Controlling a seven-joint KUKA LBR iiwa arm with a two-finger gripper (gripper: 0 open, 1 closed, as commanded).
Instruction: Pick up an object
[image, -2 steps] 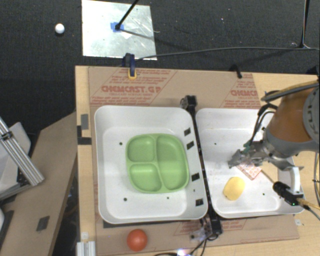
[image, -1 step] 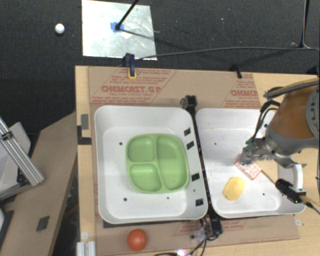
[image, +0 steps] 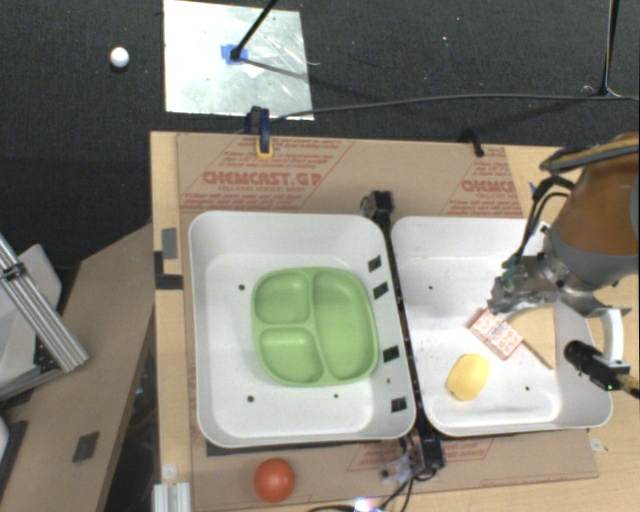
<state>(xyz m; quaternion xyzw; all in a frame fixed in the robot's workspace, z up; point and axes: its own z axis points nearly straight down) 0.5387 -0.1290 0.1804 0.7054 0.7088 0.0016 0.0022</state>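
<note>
Dark speckled floor (image: 420, 50), brown bench board (image: 300, 165) with red print, silver sheet (image: 235, 60), aluminium rail (image: 40, 310) at left

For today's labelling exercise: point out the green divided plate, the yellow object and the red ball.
green divided plate (image: 314, 326): camera view, middle ridge.
yellow object (image: 467, 377): camera view, top surface.
red ball (image: 274, 479): camera view, centre.

- My arm (image: 598, 225): grey casing, rounded and bulky, at the right side of the scene.
- Broad orange band across the upper segment, above the grey wrist.
- Thin dark cables loop along the left of the wrist.
- My gripper (image: 512, 292): small, dark metallic grey, cluttered with fittings.
- Pale bracket and a black block hang on my near side.
</note>
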